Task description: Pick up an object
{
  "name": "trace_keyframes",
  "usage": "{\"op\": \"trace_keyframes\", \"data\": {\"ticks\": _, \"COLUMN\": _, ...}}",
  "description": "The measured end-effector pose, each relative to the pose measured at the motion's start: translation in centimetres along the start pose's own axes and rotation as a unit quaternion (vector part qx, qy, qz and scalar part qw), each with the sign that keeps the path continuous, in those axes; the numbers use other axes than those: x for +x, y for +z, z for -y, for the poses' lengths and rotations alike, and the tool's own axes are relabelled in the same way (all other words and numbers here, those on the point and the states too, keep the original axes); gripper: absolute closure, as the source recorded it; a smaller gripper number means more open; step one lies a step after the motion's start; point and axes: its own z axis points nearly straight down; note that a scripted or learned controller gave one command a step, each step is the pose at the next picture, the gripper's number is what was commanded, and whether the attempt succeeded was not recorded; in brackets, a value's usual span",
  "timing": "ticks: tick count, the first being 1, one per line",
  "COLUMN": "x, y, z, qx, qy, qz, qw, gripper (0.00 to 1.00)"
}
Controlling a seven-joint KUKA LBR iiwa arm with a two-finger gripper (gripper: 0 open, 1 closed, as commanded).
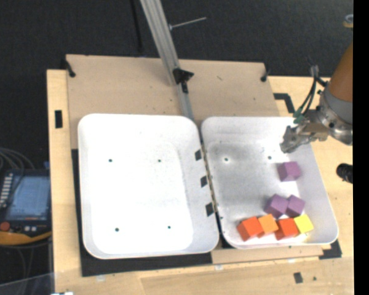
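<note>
Pick not yet made — no block lifted, none between the claw (pixel 290 141) tips. Claw above the right bin (pixel 246 134), near its far right side, just beyond the lone purple block (pixel 288 170); spread or pressed together cannot be told. Nearest candidate: that block — small cube, matte purple, standing apart from the cluster (pixel 277 219) of purple, orange, red and yellow blocks at the near edge. Remaining: descent, closure, lift.
</note>
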Motion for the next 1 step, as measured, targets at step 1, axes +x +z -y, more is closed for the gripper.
{"op": "trace_keyframes", "data": {"ticks": 1, "x": -0.08, "y": -1.02, "z": -0.1, "qx": 0.003, "qy": 0.0, "qz": -0.001, "qw": 1.0, "gripper": 1.0}}
